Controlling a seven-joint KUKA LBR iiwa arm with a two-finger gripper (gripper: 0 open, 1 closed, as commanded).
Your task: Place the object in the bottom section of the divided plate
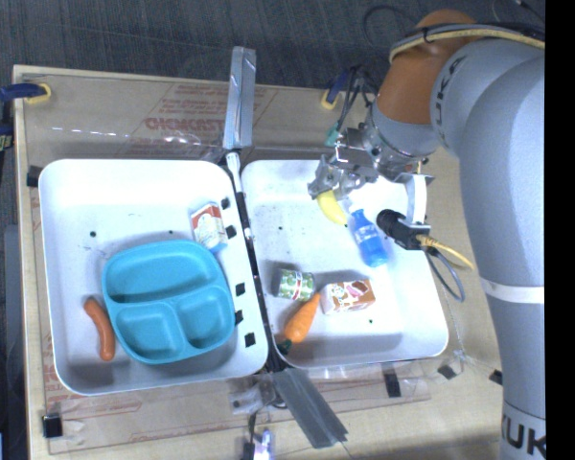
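In the camera view the gripper (333, 182) hangs over a yellow banana (334, 208) in the right bin (417, 329); whether its fingers are apart I cannot tell. Grasp squarely, then carry left to the divided plate (169, 300).

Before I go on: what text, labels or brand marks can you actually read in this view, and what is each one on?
"KU": large dark letters on the grey arm, cut off by the frame edge.
Red print on the cardboard sheet under the bins: upside down and blurred, not readable.
Small carton by the blue divided plate: print too small.
Green can and brown packet: labels too blurred.
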